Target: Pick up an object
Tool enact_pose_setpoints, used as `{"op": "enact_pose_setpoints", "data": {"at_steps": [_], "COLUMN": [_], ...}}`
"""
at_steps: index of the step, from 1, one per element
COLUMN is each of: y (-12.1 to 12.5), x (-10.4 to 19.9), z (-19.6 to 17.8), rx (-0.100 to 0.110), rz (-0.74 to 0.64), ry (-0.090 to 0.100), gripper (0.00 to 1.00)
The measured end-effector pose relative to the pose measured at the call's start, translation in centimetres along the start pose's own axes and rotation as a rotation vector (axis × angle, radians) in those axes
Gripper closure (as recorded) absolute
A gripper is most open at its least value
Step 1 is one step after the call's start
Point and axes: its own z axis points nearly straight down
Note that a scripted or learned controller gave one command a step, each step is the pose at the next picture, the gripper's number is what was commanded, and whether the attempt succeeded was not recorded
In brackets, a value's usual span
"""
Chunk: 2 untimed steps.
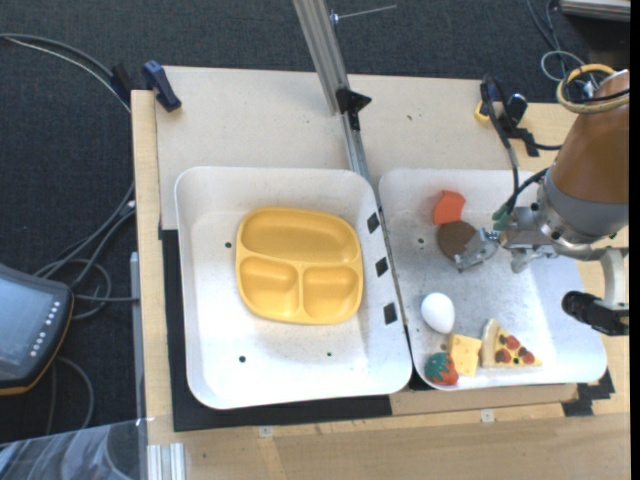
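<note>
My gripper [478,253] reaches into the right bin [570,298] from the right, its tip right beside a brown round object [456,237] and possibly touching its lower right edge. Just above that lies an orange block [449,207]. A white egg [437,312] rests lower in the bin. Along the front edge sit a yellow cheese wedge [464,352], a pizza slice [508,348] and a small green and red piece [440,368]. I see nothing lifted off the bin floor.
The left bin [200,298] holds a yellow divided plate [298,265]. A metal pole [318,28] slants down to the gap between the bins. Clamps and cables lie at the bench's back edge, and a tablet [25,328] sits far left.
</note>
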Motion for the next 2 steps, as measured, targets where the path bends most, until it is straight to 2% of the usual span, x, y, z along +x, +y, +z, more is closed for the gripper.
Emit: {"op": "enact_pose_setpoints", "data": {"at_steps": [1, 2], "y": [0.0, -0.4], "x": [0.0, 0.1], "z": [0.0, 6.3], "rx": [-0.001, 0.007], "rz": [0.000, 0.002], "ry": [0.000, 0.001], "gripper": [0.00, 0.00]}}
